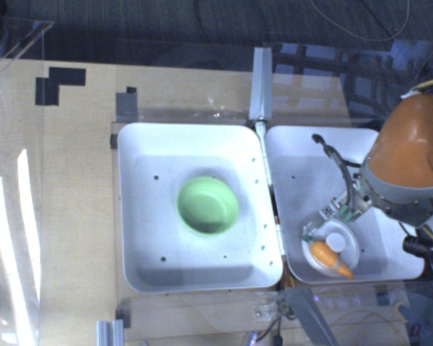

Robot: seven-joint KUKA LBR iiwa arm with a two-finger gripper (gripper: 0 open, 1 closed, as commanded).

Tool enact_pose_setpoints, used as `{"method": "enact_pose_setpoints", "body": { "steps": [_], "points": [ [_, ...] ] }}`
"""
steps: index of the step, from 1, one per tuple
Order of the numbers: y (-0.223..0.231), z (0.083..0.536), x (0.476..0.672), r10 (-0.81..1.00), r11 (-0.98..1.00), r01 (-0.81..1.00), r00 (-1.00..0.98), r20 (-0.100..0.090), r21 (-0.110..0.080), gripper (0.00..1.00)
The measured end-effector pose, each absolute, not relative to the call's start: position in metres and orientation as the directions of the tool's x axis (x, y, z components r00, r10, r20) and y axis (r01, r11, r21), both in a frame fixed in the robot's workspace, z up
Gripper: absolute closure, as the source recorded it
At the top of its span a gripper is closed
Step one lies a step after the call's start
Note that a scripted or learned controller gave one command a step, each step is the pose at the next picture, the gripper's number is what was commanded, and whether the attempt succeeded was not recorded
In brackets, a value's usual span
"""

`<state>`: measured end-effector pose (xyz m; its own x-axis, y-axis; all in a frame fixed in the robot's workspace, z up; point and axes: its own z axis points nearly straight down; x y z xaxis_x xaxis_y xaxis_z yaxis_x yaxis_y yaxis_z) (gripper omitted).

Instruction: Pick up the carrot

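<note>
The carrot (330,257) is small and orange, lying slantwise in the right bin's (296,193) near corner, just below the gripper (335,241), its thick end touching the gripper's round white tip.

Fixed overhead slant over both bins (130,193)

We find no readable text, labels, brands or numbers anywhere. The black marks on the table (72,193) near the far left corner are plain shapes, not letters, and the bins carry no print.
</note>
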<state>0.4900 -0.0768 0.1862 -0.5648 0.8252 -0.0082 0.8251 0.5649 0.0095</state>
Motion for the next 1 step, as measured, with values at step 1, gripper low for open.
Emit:
{"method": "enact_pose_setpoints", "body": {
  "steps": [1],
  "points": [
    [-0.0914, 0.1550, 0.4888, 0.733, 0.680, 0.733, -0.680, -0.005, 0.005, 0.00]
  ]
}}
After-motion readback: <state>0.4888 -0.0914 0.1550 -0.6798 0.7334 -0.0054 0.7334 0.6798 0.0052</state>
